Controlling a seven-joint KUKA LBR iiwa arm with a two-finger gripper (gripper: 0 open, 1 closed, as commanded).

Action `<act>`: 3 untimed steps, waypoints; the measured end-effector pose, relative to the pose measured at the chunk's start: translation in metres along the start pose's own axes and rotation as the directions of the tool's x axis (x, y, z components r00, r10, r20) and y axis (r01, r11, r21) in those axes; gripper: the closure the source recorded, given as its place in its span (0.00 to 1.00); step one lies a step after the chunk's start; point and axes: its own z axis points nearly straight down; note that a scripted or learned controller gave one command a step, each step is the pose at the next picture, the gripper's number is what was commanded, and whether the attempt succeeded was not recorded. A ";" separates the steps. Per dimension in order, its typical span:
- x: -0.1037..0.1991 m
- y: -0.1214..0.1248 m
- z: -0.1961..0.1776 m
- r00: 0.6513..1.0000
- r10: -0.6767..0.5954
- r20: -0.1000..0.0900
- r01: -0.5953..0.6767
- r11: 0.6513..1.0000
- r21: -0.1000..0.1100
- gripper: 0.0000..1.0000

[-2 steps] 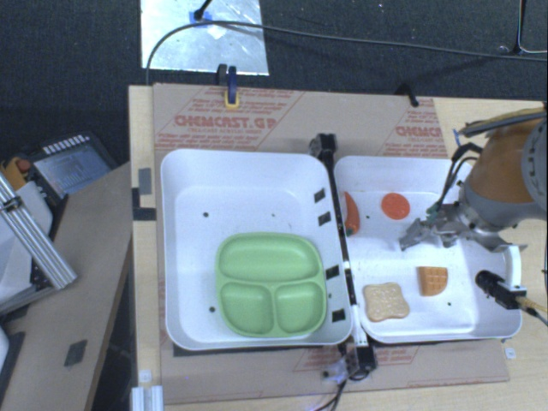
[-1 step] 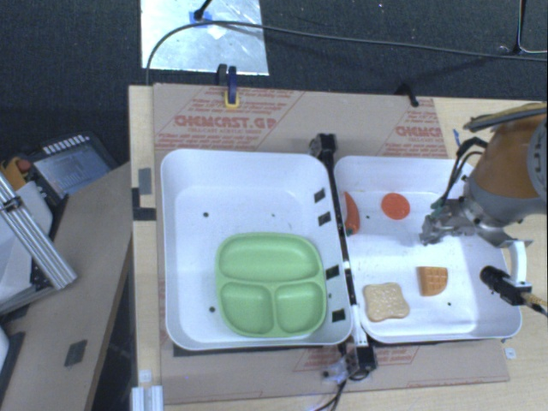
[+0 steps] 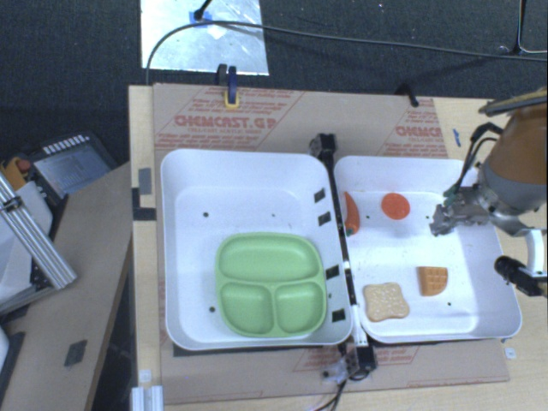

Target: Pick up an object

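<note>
Orange disc [image 3: 395, 205] lies apart, left of the fingers [image 3: 442, 220]

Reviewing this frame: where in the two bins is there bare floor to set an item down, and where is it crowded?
Left white bin: bare floor above the green divided plate. Right white bin: open centre between the round orange-red piece and the tan cracker and orange waffle square. Crowded by the gripper and the red-orange piece.

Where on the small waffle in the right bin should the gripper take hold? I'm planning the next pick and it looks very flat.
The waffle lies flat on the bin floor, apart from the toast slice. Probably best to come straight down and pinch across two opposite edges, since no raised part shows to grab.
</note>
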 end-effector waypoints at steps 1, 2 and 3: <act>-0.010 0.002 -0.058 1.000 0.000 0.001 0.000 1.000 -0.001 1.00; -0.010 0.003 -0.111 1.000 -0.002 0.001 0.002 1.000 -0.001 1.00; 0.045 0.003 -0.112 1.000 -0.005 -0.001 0.005 1.000 0.002 1.00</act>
